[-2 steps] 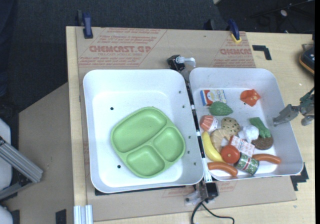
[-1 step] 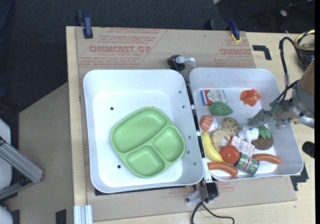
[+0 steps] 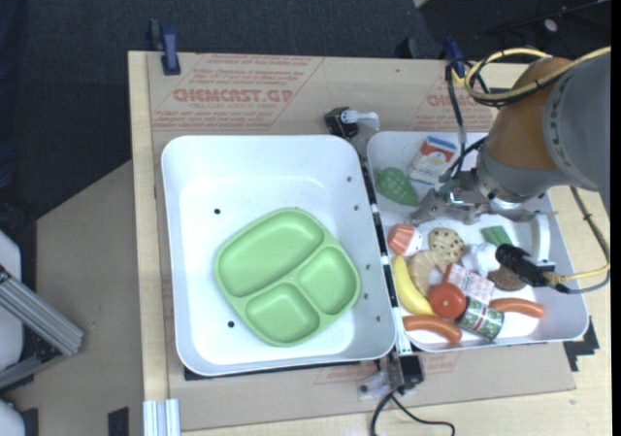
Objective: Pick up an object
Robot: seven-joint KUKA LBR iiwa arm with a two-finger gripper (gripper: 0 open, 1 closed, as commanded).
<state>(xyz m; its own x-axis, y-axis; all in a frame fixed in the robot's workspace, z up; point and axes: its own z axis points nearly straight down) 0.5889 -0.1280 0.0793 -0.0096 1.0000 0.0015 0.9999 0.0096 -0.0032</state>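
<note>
The right bin (image 3: 572, 322) holds a heap of toy food. A green leafy piece (image 3: 396, 184) and a small white box (image 3: 430, 160) lie at the far end. A speckled cookie (image 3: 445, 243), a yellow banana (image 3: 409, 288), a red tomato (image 3: 447, 301), a green can (image 3: 482, 319) and two red sausages (image 3: 432, 328) lie nearer. My gripper (image 3: 448, 199) hangs low over the bin's far half, between the leafy piece and the cookie. Nothing shows as held in it.
The left bin (image 3: 194, 172) holds a green three-part tray (image 3: 284, 276). A black clip (image 3: 342, 119) sits at the bins' far edge. Cables run along the right side of the bench. The grey arm with its orange band (image 3: 524, 133) covers the right bin's far right corner.
</note>
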